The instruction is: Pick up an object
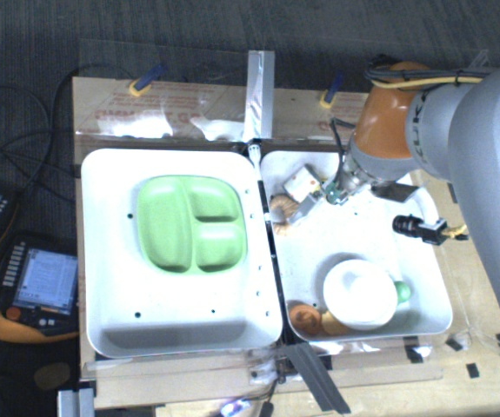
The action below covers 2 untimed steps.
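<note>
**Gripper low at the far-left of the right bin, grasp unconfirmed**

Camera view: 2 white bins sit side by side. The left bin (102, 259) holds a green divided tray (190, 222). In the right bin (423, 320), the arm's gripper (335, 191) is down near the far wall. Whether it is parted or closed, or has anything in it, I cannot tell.

Just left of it lies a small white-and-tan block (302, 183), the likeliest target, tilted and touching a brown lump (282, 205) against the divider. A white round lid (360, 292) sits at the near side, over something green (403, 292), with a brown round piece (305, 320) beside it.

Risk: the block sits crowded against the lump and close to the bin corner, so a closing grip could nudge it aside or catch both. Its tilted faces may also let it slip free on lifting.
</note>
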### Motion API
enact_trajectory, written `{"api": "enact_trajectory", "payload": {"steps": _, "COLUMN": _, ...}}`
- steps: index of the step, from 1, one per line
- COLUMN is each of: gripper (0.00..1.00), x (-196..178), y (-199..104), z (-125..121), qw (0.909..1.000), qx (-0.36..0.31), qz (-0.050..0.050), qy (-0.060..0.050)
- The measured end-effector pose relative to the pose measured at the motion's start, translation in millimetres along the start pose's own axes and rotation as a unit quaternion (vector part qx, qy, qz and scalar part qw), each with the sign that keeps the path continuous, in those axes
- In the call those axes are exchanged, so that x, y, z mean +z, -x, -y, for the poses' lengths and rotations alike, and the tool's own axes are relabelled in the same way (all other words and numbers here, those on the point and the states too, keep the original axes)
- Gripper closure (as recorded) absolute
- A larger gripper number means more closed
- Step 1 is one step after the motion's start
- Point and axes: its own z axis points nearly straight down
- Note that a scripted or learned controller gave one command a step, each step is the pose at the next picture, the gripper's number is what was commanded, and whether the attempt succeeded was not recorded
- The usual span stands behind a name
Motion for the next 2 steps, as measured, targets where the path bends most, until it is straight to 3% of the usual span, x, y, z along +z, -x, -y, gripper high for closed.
{"api": "enact_trajectory", "payload": {"steps": 1, "gripper": 1.00, "x": -10, "y": 0, "z": -2, "qw": 1.0000, "qx": -0.001, "qz": 0.002, "qy": 0.002}}
{"api": "enact_trajectory", "payload": {"steps": 2, "gripper": 1.00, "x": 6, "y": 8, "z": 21, "qw": 0.9868, "qx": 0.162, "qz": -0.002, "qy": -0.007}}
